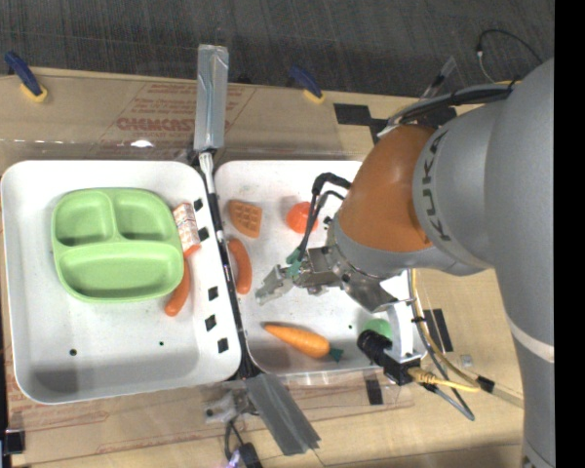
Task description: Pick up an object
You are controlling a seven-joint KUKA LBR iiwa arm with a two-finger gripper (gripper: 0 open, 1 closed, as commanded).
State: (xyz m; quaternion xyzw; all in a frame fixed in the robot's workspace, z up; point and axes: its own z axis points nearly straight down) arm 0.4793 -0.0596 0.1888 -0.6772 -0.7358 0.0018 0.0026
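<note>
My gripper (280, 282) hangs over the middle of the right bin (273, 178), open, with nothing between its fingers. It is just right of a red-orange sausage (240, 264) that lies along the bin's left wall. An orange carrot (297, 339) with a green end lies below the gripper near the front wall. Farther back sit a brown waffle piece (245, 218) and a red-orange round item (299, 216), partly hidden by the wrist.
The left bin (39, 359) holds a green divided tray (112, 244), a small wrapped bar (185, 224) at the tray's right edge and another orange sausage (178, 296). The arm covers the right bin's right half.
</note>
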